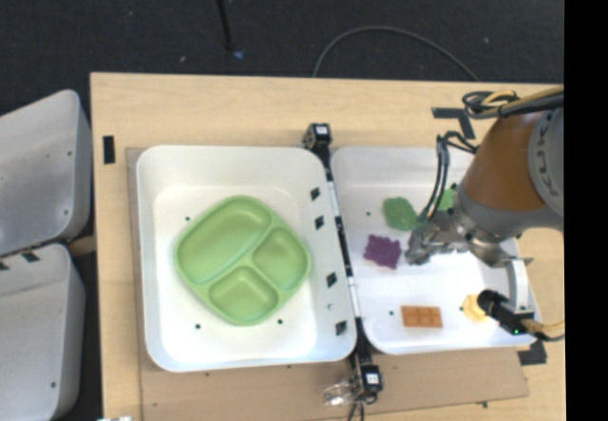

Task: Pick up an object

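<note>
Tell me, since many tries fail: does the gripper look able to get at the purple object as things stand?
Probably yes. The gripper sits in the right bin just beside the purple object, which lies by itself on the bin floor, apart from the green object and the orange block.

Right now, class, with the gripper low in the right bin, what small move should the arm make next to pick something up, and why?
Probably a short shift toward the left bin and down onto the purple block. The gripper sits just beside that block in the right bin, with the green piece a little further up, while the orange waffle-like block lies farther off. Nothing visibly sits in its grasp yet.
</note>
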Robot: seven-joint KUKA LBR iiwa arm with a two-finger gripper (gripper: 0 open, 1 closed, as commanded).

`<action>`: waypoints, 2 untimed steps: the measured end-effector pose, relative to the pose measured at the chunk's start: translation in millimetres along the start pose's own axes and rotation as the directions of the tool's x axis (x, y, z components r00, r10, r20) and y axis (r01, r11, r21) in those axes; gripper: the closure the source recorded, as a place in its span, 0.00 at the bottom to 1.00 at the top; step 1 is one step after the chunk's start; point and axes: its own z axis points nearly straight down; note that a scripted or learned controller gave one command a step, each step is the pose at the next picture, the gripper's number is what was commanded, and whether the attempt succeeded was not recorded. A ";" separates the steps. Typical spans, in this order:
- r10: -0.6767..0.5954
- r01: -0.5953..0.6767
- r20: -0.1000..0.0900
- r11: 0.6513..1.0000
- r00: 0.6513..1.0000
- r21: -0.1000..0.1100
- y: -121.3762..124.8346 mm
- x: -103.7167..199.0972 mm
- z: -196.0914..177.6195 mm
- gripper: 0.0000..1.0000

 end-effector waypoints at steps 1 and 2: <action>-0.002 0.002 0.002 1.000 1.000 -0.005 -5.0 -8.2 -58.3 1.00; -0.002 0.002 0.002 1.000 1.000 -0.005 -11.7 -15.2 -110.0 1.00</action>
